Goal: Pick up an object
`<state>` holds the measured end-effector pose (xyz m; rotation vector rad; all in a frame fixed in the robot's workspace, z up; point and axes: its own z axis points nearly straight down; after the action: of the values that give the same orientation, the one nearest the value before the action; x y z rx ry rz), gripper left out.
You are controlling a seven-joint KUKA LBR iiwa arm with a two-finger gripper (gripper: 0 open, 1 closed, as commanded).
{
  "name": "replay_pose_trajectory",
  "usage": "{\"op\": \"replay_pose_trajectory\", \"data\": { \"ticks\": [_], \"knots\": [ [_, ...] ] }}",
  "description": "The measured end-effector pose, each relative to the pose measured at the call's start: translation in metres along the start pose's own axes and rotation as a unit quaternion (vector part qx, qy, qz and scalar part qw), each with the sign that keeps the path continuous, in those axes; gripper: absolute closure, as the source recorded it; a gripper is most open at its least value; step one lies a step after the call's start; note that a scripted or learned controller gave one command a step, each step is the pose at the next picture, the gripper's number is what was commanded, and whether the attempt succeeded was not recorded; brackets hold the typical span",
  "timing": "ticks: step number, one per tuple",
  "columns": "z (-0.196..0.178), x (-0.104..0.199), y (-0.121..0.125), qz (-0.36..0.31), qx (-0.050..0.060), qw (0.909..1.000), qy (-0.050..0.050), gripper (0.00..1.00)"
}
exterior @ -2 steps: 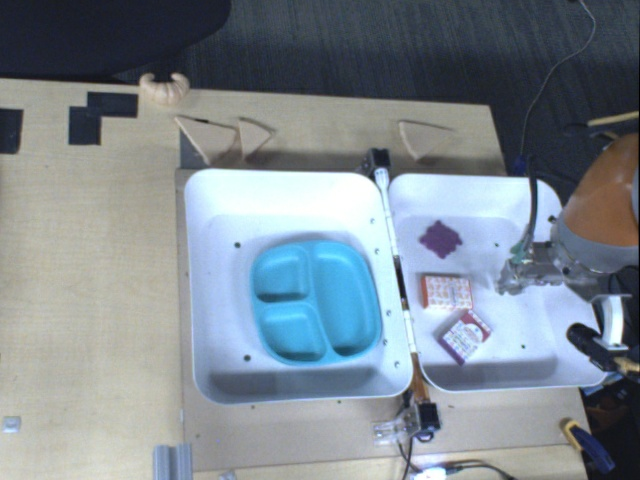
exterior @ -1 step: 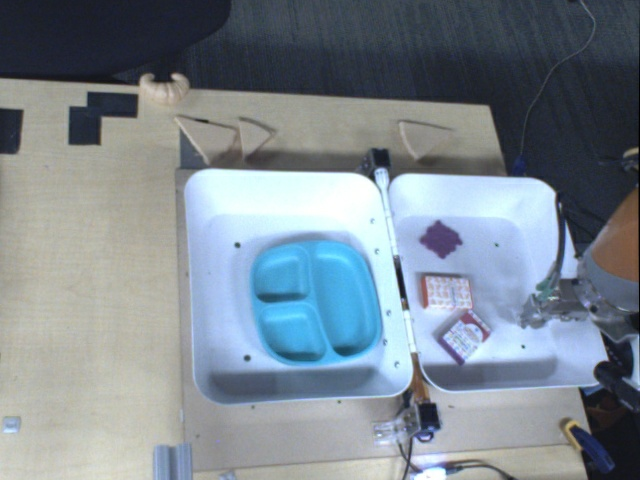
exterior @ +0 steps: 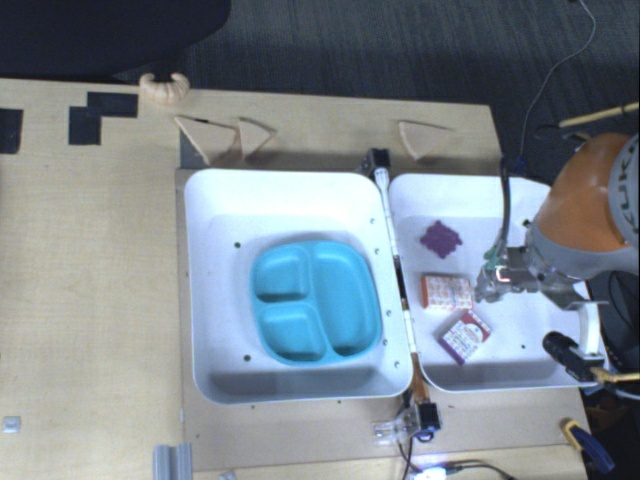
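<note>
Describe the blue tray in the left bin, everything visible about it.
The blue tray is a bright turquoise, plastic-looking dish with rounded corners and raised dividers that split it into three compartments: one large one along its right side and two smaller ones on the left. It lies flat and right way up, turned slightly askew, on the floor of the left white bin, roughly in the middle. Nothing sits in its compartments, and nothing but the bin floor touches it.

A blue divided tray (exterior: 316, 300) lies in the left bin (exterior: 215, 218) on a pale wooden counter (exterior: 90, 298) (black squares (exterior: 85, 118) mark its far left corner); dark carpet (exterior: 400, 38) lies beyond.
</note>
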<state>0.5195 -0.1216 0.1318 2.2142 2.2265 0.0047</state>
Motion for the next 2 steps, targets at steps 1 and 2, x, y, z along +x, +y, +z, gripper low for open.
{"op": "replay_pose_trajectory", "data": {
  "ticks": [1, 2],
  "knots": [
    [0.032, -0.085, 0.018, 0.002, 0.0, 1.0, -0.001, 1.0],
    [-0.058, -0.039, 0.065, 0.0, -0.001, 1.0, -0.001, 1.0]
  ]
}}
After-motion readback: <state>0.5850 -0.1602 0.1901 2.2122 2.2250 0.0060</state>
